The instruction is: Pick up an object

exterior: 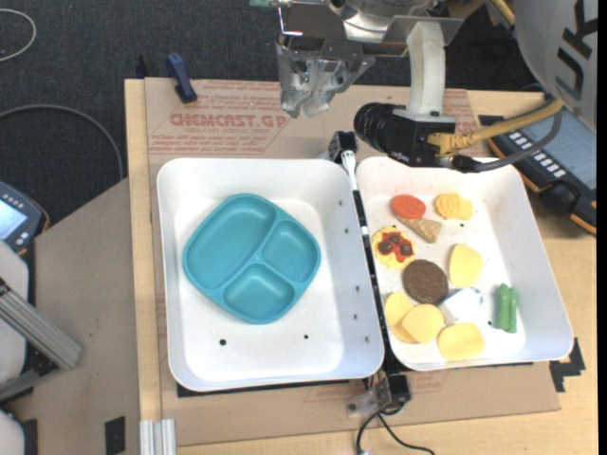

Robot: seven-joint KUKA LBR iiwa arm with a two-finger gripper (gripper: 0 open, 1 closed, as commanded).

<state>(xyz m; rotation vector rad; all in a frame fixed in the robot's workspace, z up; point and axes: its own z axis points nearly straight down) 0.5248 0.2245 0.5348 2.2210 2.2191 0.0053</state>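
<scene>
two white bins (180,254) side by side; gripper (309,93) above the far edge, finger state impossible to tell.

The arm (560,36) comes in from the upper right of the view, and its grey, rounded body is large at that corner. Its wrist reaches to the top middle of the view, where the pincer (308,93) hangs with its fingers pointing down. The pincer carries nothing between the fingers, and its metal parts look pale and shiny.
</scene>
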